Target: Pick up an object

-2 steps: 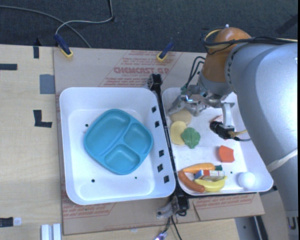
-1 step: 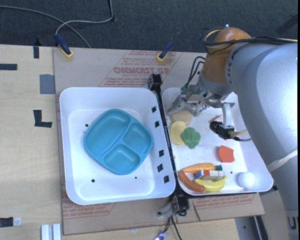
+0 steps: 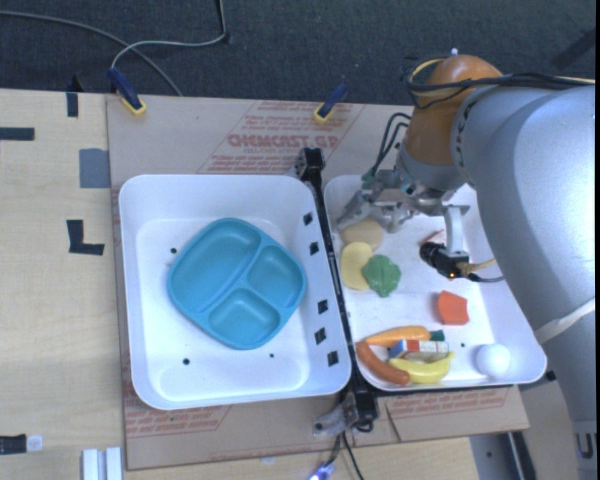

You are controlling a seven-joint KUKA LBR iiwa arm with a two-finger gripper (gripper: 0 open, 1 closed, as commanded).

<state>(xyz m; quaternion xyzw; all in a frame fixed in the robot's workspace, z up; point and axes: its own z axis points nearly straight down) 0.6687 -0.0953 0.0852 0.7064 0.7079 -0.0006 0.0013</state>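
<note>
Left bin (image 3: 140,268) holds a blue tray (image 3: 237,282); right bin (image 3: 505,323) holds toy food (image 3: 405,353); fingers (image 3: 380,203) state unclear.

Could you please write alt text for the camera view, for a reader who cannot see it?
A grey arm's gripper hangs over the right bin, above small toy foods including a green piece and an orange block. The left bin holds a blue divided plate.

Colours across the two white bins

A sky-blue divided plate (image 3: 237,281) lies well left of the grey gripper (image 3: 385,208). Just below the gripper sit a pale yellow piece (image 3: 354,264) and a green one (image 3: 383,274); farther down are an orange block (image 3: 453,308), a yellow banana (image 3: 421,370) and a white ball (image 3: 493,359).
</note>
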